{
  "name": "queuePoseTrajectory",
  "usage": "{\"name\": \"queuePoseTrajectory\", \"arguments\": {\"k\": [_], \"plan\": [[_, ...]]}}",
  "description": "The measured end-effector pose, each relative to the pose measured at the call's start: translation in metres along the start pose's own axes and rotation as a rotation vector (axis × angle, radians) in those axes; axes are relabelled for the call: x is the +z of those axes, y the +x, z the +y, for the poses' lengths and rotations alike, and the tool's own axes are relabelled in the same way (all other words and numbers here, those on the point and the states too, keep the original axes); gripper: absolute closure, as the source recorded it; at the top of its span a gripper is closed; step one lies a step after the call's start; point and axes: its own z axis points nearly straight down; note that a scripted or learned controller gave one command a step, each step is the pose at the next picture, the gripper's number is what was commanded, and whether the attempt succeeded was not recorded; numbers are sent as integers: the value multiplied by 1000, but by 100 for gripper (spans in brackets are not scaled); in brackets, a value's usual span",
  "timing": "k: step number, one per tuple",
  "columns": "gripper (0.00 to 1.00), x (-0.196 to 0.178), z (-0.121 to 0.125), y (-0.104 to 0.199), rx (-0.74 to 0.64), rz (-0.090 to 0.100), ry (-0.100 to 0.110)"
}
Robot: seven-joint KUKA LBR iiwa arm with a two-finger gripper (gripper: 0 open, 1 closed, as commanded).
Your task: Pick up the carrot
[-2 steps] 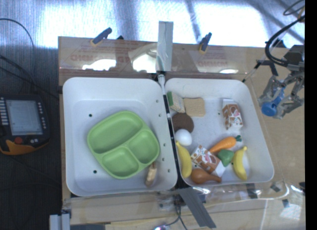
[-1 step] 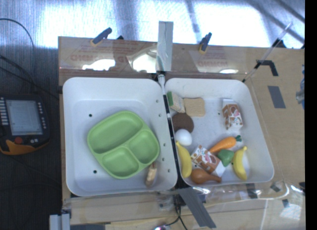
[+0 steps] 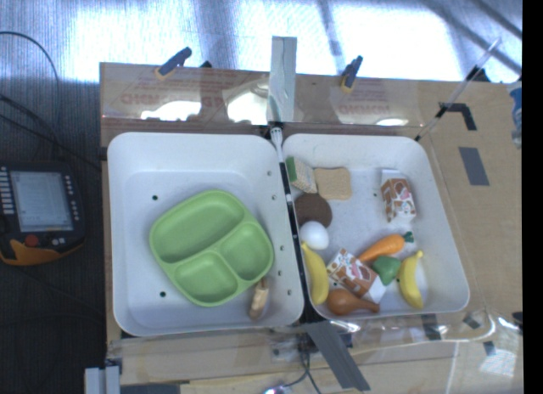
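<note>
Carrot (image 3: 383,247): lying in the right bin (image 3: 441,214), lower right part, tilted, leafy green end toward the bin's right wall. Green pepper-like piece (image 3: 388,268) touching its lower side. Small printed carton (image 3: 351,273) just left of that. Yellow banana (image 3: 411,279) near the right wall, below the carrot's green end. Brown drumstick-shaped piece (image 3: 349,302) along the front wall. Second banana (image 3: 315,271) against the left wall, white egg (image 3: 314,234) above it, dark brown round piece (image 3: 312,209) above the egg. Toast slice (image 3: 333,182) and a sandwich-like piece (image 3: 302,175) near the back wall. Second small carton (image 3: 398,199) upper right, well apart from the carrot. Left bin (image 3: 136,180): green divided plate (image 3: 212,248), with a small brown item (image 3: 260,300) at its lower right edge. Both bins on the wooden surface (image 3: 484,214). Claw state: cannot tell.
</note>
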Motion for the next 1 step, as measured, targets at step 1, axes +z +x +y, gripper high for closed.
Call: {"name": "queuePoseTrajectory", "arguments": {"k": [1], "plan": [[0,-1,0,0,-1,1,1]]}}
